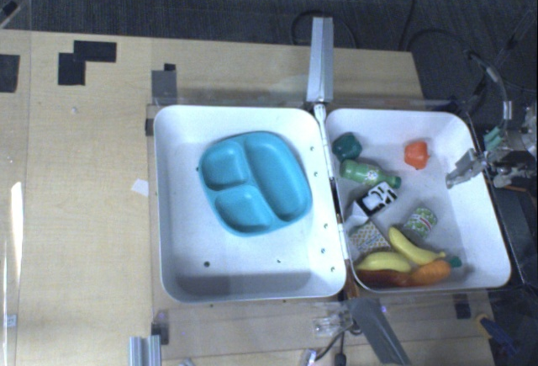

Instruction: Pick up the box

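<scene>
The left bin (168,213) holds a blue plate (255,181) with three compartments, lying flat near the bin's middle, a little toward the far side. A metal divider bar (320,61) runs back from the seam between the bins. In the right bin (483,188), close to the shared wall, a dark green lump (346,145) sits at the far end, with a green bottle (366,173) lying on its side just in front of it. The box (377,198), black and white, lies tilted just beside the bottle, near the bin's middle and toward its left. Nearer the front are a small green can (420,221), a banana (405,248), a dark red piece (380,278) and a carrot (431,272), crowded together at the front edge. An orange object (416,154) sits alone toward the far right. The gripper (471,164) hangs over the right rim, well apart from the box; whether its pincer is open or closed cannot be made out, and nothing is seen in it.
</scene>
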`<action>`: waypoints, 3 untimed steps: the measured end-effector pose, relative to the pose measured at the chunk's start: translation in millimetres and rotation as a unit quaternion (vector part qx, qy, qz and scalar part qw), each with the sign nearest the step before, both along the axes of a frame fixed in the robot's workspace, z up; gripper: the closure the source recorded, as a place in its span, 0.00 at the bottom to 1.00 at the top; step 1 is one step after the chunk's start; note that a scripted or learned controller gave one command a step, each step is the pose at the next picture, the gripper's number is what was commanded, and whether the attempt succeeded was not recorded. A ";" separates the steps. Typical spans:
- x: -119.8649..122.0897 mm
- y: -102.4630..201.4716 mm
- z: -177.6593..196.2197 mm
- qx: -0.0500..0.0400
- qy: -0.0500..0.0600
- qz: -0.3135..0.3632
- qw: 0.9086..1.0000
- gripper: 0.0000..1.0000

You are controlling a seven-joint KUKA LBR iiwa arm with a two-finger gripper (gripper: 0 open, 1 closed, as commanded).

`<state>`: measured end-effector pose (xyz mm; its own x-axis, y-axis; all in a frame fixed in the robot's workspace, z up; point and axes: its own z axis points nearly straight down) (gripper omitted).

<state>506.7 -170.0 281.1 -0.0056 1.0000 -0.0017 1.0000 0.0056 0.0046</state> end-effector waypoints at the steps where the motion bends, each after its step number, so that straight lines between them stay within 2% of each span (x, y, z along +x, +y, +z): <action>1: 48.9 9.3 -97.4 0.000 0.001 0.010 1.000 0.00; 2: 140.1 -10.8 -112.1 0.000 0.000 0.001 1.000 0.00; 3: 137.6 30.6 -168.2 0.000 0.000 0.030 1.000 0.00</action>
<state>644.3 -139.4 112.9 -0.0651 0.9979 -0.0008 0.9979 0.0651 0.0047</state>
